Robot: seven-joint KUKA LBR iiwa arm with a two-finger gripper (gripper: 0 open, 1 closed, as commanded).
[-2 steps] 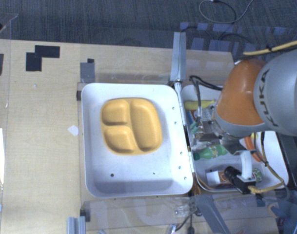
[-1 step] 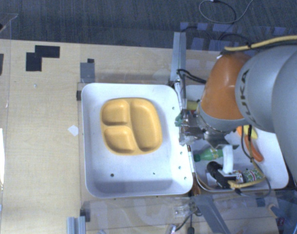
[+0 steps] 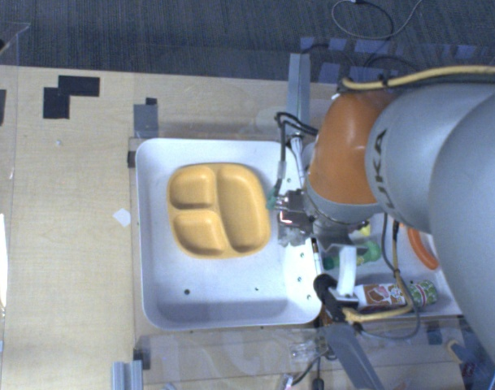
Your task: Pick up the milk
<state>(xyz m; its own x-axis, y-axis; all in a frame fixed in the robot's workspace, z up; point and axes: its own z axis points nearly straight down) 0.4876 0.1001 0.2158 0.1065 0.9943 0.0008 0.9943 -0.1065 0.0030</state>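
Note:
A small carton with a brown, white and red label [image 3: 383,295], which looks like the milk, lies on its side near the front of the right bin [image 3: 300,270]. The arm's orange band and grey wrist [image 3: 345,165] hang over that bin and cover most of it. My gripper [image 3: 297,222] points down below the wrist, at the right bin's left wall, left of and behind the carton. Nothing shows in its grasp.
A yellow divided plate [image 3: 219,210] lies in the left bin [image 3: 206,295]. Beside the carton are a green item [image 3: 369,254], a green can [image 3: 426,291] and an orange ring-shaped thing [image 3: 422,250]. A yellow cable [image 3: 385,314] loops by the front rim.

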